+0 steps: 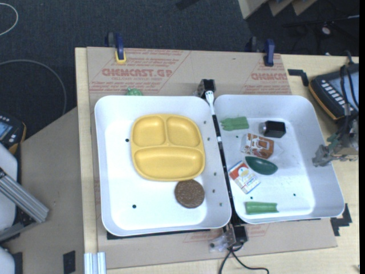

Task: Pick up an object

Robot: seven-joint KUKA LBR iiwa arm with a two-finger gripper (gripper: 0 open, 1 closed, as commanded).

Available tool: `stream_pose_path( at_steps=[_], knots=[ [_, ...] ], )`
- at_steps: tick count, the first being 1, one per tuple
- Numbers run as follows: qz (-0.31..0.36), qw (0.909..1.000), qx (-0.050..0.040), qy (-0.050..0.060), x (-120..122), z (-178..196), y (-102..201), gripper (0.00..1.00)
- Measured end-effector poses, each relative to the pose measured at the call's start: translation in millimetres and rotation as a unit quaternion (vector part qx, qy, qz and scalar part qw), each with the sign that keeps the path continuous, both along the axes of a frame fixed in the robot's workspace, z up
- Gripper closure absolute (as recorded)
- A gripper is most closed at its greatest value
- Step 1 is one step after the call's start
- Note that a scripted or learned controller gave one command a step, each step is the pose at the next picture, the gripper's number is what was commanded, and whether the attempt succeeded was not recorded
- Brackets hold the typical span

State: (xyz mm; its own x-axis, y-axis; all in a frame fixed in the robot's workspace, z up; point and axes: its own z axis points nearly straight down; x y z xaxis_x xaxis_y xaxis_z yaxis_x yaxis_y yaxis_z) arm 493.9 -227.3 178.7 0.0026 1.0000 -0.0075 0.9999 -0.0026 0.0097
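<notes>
The print on the two small packets (pixel 258 146) (pixel 244 177) is too small to read, and at the right edge the claw (pixel 331 152) blurs, its fingers indistinct.

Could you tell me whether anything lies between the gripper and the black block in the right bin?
Nothing visible does. The gripper sits at the right bin's right edge, and bare white floor separates it from the black block.

Two blue clamps (pixel 119 43) pin brown board (pixel 171 67); a dark, perhaps handheld, device (pixel 333 90) sits right.
</notes>
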Motion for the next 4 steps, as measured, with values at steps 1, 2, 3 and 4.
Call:
stream_pose_path(
  at_steps=[1, 2, 3, 4],
  knots=[
    [0.007, 0.9999, 0.0066, 0.005, -12.1, 27.4, 115.1, 1.00],
    [0.003, 1.0000, 0.0027, -0.005, -12.1, 173.9, 131.1, 1.00],
    [-0.002, 1.0000, 0.0004, 0.000, -14.6, 234.3, 55.5, 1.00],
    [0.002, 1.0000, 0.0047, 0.007, -14.8, 183.3, 78.2, 1.00]
  ],
)
